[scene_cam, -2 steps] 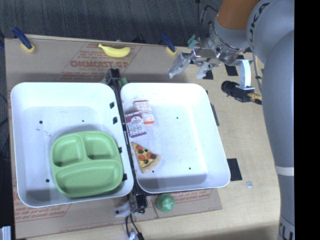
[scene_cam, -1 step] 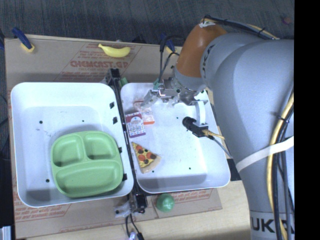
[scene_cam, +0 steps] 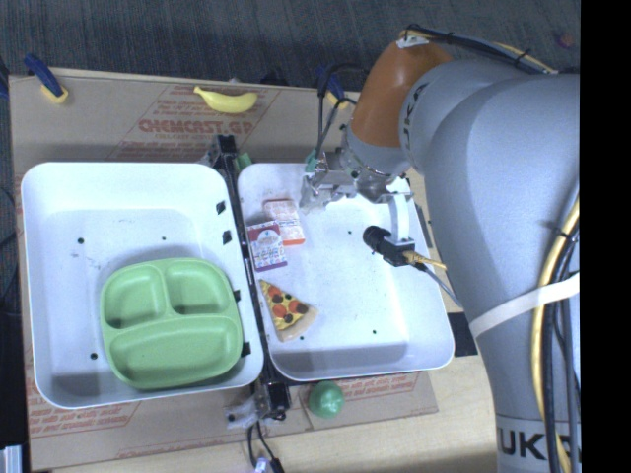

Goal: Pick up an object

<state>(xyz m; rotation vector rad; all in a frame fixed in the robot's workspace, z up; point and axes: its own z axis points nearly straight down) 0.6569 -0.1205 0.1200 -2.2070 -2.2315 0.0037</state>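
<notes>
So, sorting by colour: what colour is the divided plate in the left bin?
Light green, clearest in the camera view: the plate lies in the left bin.

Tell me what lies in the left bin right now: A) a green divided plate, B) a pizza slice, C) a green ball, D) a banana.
A: the green plate sits inside the left bin; the pizza slice is in the right bin, while the banana and ball lie outside both.

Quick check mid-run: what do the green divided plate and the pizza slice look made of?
The green three-compartment plate looks like moulded plastic: uniform colour, soft sheen, rounded ridges. The small triangular pizza slice seems a toy, likely plastic or rubber, with flat, saturated colours; the exact material is unclear.
</notes>
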